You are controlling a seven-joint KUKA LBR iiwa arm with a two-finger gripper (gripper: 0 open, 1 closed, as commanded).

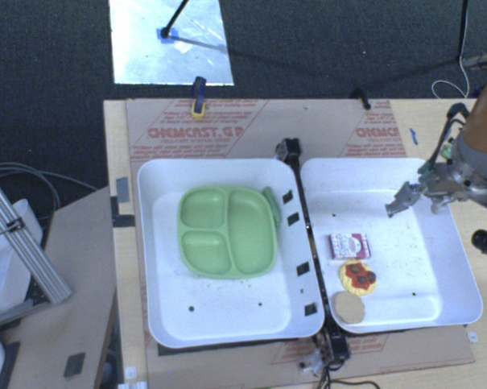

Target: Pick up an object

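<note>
In the right bin (441, 302) lie three small items near its left side: a pink and white carton (349, 245), a yellow toy pizza with red topping (357, 278), and a tan round cookie (349, 307). My gripper (421, 200) hangs over the upper right part of that bin, to the right of and above the carton, and well apart from all three items. Its fingers are spread, with nothing between them.
The left bin (164, 314) holds a green divided plate (227, 232). A black clip strip runs down the ridge between the bins (304, 251). A yellow and blue clamp (198, 99) sits on the bench's far edge. A metal sheet (171, 40) lies beyond.
</note>
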